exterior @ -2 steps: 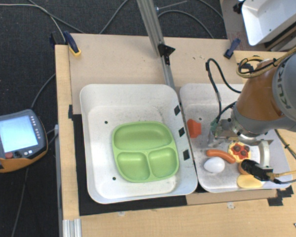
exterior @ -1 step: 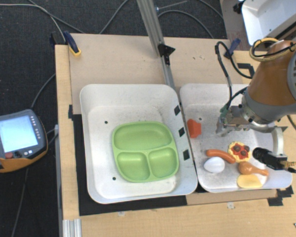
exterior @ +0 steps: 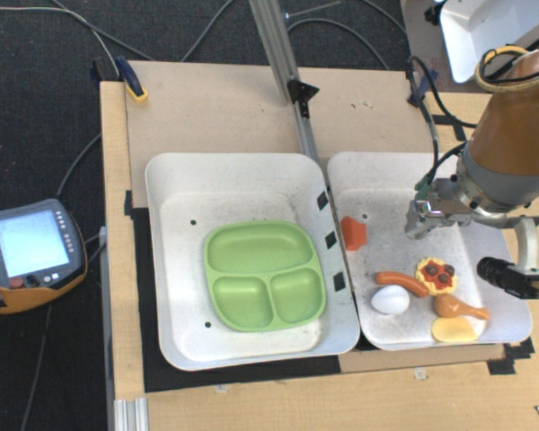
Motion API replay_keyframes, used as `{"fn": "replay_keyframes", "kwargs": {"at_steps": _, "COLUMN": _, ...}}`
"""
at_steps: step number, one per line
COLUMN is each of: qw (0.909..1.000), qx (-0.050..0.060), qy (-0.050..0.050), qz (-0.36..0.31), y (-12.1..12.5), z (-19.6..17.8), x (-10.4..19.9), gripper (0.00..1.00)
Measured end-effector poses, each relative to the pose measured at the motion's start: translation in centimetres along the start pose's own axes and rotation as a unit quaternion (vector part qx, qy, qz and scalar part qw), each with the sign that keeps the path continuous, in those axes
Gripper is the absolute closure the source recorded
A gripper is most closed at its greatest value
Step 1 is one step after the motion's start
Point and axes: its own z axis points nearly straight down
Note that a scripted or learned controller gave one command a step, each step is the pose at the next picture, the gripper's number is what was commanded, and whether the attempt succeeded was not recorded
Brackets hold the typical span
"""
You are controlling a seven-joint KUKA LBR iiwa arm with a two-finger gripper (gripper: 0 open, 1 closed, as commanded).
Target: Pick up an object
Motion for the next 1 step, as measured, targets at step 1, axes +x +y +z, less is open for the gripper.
{"fn": "replay_keyframes", "kwargs": {"at_steps": 1, "qw": 1.0, "qx": 0.0, "qy": 0.0, "qz": 0.0, "y": 0.18, "z": -4.33, "x": -0.01, "gripper": 1.0}}
